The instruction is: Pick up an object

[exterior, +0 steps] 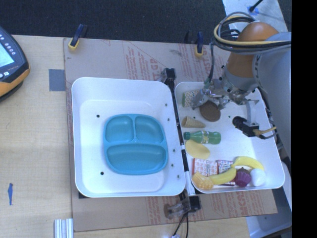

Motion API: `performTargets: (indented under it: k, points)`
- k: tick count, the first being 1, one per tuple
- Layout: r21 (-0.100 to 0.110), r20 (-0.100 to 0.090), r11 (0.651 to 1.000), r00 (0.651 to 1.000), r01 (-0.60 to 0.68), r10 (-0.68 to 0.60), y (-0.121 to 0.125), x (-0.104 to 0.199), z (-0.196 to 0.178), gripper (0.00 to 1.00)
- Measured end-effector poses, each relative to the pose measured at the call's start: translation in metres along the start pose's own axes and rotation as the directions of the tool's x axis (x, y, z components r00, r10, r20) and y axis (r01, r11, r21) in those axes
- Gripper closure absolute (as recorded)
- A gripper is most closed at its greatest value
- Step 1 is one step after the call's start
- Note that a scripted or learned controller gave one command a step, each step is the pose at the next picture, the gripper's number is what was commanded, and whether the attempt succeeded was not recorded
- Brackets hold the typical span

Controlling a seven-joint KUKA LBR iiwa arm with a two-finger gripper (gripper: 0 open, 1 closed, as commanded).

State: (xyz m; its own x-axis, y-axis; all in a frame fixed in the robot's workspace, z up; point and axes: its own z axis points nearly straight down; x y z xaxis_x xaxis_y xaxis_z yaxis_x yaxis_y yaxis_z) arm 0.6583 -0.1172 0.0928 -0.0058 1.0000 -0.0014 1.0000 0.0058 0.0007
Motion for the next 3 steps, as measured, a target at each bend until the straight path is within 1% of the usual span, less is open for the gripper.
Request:
performTargets:
  k: [1,2,3]
  points:
    - [0.003,0.001,1.000,1.000,-0.007,0.007,-0.054,-0.060,-0.001,0.00]
    - [-0.002,0.000,1.000,1.000,0.000,0.000,0.000,-0.055,0.000,0.00]
    - [0.014,-0.003,1.000,1.000,-0.003,0.004,-0.101,-0.058,0.002,0.00]
